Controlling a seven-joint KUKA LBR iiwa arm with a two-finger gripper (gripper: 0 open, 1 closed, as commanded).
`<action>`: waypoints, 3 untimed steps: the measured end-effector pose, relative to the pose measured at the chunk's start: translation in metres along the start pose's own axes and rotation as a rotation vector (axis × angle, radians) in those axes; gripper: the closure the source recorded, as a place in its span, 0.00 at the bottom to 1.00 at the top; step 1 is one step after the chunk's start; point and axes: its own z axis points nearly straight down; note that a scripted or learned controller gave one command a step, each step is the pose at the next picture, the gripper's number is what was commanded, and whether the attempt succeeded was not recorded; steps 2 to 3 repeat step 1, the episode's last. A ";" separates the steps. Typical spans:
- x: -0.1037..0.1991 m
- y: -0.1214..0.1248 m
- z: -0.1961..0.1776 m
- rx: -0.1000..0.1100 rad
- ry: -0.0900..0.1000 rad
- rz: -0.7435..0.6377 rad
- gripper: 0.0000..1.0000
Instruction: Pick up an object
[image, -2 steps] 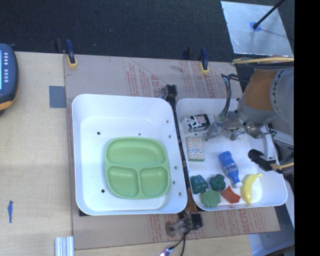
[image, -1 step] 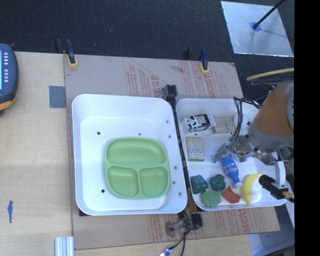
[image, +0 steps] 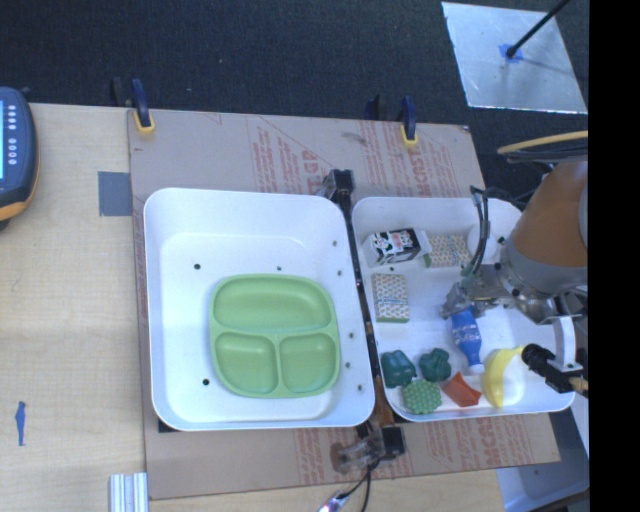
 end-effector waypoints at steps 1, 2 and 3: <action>0.122 0.046 -0.096 -0.013 0.002 -0.010 1.00; 0.122 0.046 -0.096 -0.013 0.002 -0.010 1.00; 0.122 0.046 -0.096 -0.013 0.002 -0.010 1.00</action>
